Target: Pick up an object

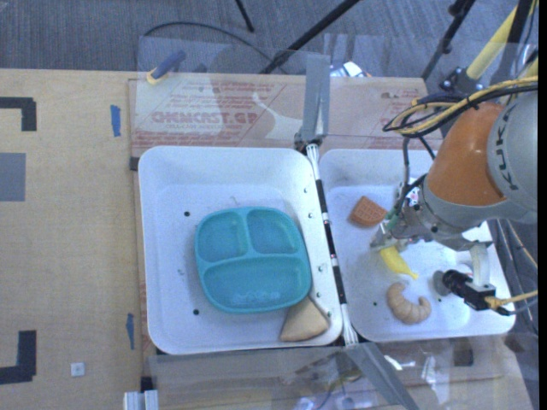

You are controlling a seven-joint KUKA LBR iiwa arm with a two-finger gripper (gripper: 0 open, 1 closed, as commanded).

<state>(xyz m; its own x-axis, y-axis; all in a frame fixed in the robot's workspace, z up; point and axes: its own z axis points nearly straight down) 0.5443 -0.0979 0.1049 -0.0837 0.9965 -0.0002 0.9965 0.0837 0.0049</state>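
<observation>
My gripper (391, 236) hangs low over the middle of the right bin (359, 173). Directly below its tip, and seemingly touching it, lies a small yellow piece (399, 262). An orange waffle-like piece (367, 212) rests just left of the gripper. A tan croissant (408, 304) sits nearer the bin's front edge. The grey wrist and orange band cover the bin's right side.
The left bin (162, 229) holds a teal divided plate (253, 259) in its middle and a tan wedge (304, 323) in its front right corner. A ridge (325, 229) separates the two bins. Brown board lies to the left of the bins.
</observation>
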